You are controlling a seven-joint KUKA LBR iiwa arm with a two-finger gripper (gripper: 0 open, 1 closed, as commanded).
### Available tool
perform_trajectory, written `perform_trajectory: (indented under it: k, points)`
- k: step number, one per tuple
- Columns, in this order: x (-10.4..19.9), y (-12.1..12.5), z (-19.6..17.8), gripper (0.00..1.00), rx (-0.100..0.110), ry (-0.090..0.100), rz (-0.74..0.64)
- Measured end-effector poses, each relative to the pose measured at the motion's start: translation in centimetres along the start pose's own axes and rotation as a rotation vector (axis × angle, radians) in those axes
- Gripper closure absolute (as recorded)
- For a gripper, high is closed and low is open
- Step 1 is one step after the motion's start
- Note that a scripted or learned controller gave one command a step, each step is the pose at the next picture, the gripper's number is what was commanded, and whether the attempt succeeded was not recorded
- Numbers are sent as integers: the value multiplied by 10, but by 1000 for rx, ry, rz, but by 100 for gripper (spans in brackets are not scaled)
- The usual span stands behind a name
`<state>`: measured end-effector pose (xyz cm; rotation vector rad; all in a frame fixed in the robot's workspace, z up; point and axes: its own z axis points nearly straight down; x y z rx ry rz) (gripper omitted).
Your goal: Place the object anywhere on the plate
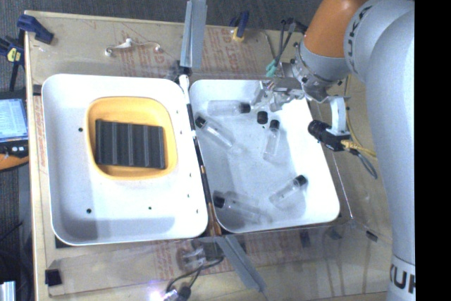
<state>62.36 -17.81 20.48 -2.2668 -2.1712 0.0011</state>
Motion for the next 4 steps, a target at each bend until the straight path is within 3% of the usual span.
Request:
perform_trajectory:
  k: [1, 2, 3, 4]
  points:
    - [75, -2, 22, 100, 2, -1, -170]
    - [157, -1, 14, 100, 1, -2, -279]
    - [184, -11, 15, 100, 4, -1, -400]
    - [184, -11, 14, 0, 4, -1, -399]
